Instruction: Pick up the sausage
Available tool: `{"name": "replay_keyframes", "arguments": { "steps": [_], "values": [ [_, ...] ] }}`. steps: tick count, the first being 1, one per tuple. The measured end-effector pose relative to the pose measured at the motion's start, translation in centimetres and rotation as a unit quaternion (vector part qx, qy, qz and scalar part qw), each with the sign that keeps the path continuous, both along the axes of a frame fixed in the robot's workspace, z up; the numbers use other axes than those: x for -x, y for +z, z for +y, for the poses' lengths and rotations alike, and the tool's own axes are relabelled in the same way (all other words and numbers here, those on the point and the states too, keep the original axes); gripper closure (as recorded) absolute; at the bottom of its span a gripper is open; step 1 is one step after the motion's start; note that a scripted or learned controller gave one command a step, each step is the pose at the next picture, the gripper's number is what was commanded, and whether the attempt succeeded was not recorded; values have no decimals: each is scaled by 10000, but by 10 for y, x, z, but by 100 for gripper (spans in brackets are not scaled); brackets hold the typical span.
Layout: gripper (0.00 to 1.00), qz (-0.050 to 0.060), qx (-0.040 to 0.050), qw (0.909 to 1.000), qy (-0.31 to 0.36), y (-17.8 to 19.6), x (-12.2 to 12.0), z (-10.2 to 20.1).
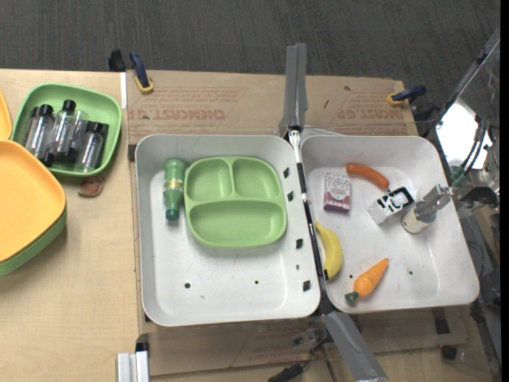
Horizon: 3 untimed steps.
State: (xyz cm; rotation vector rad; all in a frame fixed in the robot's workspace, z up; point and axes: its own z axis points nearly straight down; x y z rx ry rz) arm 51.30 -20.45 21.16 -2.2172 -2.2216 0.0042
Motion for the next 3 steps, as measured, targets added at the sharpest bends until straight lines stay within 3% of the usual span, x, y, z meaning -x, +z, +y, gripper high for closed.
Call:
{"name": "replay_keyframes", "arguments": {
  "steps": [1, 2, 3],
  "values": [
    [0, -13, 5, 9999, 149, -71, -57, -17],
    [0, -17, 9, 10000, -32, -82, -127, 1],
    [0, -25, 13, 9987, 515, -28, -131, 32]
  ]
}}
